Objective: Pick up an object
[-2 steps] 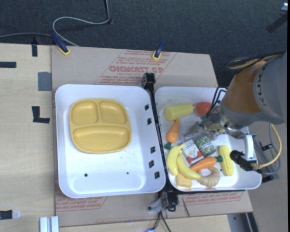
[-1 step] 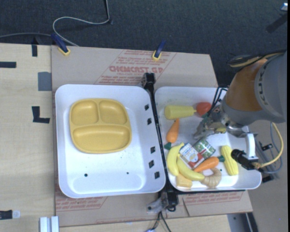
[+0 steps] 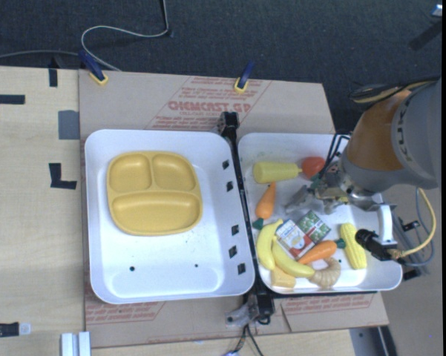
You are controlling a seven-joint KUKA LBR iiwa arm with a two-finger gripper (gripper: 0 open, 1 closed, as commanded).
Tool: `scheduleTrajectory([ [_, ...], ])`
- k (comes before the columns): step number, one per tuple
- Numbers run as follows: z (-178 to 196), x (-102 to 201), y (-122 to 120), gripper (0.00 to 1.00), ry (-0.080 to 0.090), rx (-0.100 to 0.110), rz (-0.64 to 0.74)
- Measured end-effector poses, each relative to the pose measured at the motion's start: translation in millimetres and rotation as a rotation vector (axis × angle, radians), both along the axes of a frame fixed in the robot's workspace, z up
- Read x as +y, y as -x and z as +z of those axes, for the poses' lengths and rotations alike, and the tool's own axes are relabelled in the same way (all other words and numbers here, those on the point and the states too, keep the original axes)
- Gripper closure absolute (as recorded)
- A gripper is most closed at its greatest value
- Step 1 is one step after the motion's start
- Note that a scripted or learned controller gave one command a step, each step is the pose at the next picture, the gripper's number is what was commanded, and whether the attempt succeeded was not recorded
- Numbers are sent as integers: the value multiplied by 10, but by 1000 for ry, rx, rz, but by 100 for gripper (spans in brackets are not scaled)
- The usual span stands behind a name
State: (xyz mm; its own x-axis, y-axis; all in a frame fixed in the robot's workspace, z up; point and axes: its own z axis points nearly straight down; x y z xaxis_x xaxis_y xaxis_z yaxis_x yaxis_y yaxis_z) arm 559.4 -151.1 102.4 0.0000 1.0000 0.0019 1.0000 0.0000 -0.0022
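The right bin (image 3: 378,277) holds the toy food. A yellow cylinder (image 3: 276,172) and a red-orange tomato (image 3: 312,166) lie at its far side. A small carrot (image 3: 266,200) rests by the left wall. Nearer the front are a banana (image 3: 271,251), a green and white packet (image 3: 303,232), a second carrot (image 3: 317,252), a corn cob (image 3: 352,245), a ginger root (image 3: 326,273) and a yellow block (image 3: 283,278). My gripper (image 3: 309,196) hangs low in the middle of this bin, just above the packet and below the tomato. Nothing can be seen held in it.
The left bin (image 3: 104,273) holds a yellow divided plate (image 3: 154,193). A black divider (image 3: 237,199) runs between the bins. The grey arm with its orange band (image 3: 371,143) comes in over the right bin's right side. Cables (image 3: 404,247) trail at that edge.
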Motion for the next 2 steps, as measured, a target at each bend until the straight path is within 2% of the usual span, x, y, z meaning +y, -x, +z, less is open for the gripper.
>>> scheduleTrajectory([
  [1, -162, 388, -199, 0, 6, -7, 0],
  [2, -69, 395, -198, 100, 4, -6, 1],
])
